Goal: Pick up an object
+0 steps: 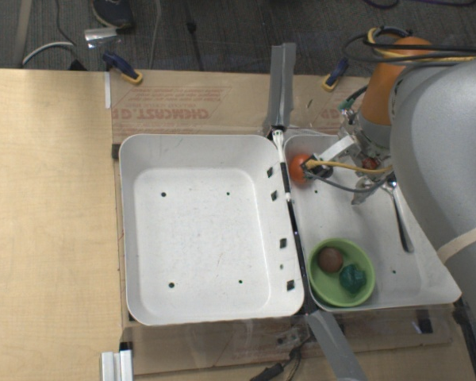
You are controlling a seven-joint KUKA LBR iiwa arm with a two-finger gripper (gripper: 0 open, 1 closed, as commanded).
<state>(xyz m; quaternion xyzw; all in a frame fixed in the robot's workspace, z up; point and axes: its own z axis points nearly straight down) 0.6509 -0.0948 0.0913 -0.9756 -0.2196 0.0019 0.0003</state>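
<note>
1. The camera view is looking down on two shallow white bins sitting side by side on the wooden tabletop (47, 213), with the grey arm with its orange band (436, 133) reaching in from the right over the right-hand white bin (428, 280).

2. The jaws (321, 167) are sitting low at the far left corner of that bin, right at a small orange-red rounded object (299, 167) that is lying against the wall shared with the left-hand white bin (198, 228). Whether they are open, closed or gripping, I cannot tell; cables and metal parts are blurring together there.

3. A green plastic bowl (343, 275) is resting at the near end of the right bin, holding a brown ball (329, 259) and a teal lump (352, 279). A slim grey metal utensil (400, 221) is lying between bowl and wrist.

4. What is worrying me:
   - the orange piece is tucked against the wall, so one jaw may be landing on the rim instead of beside it;
   - being round, it may be squirting out sideways as the jaws close;
   - the loose cable at the wrist could be snagging.
</note>
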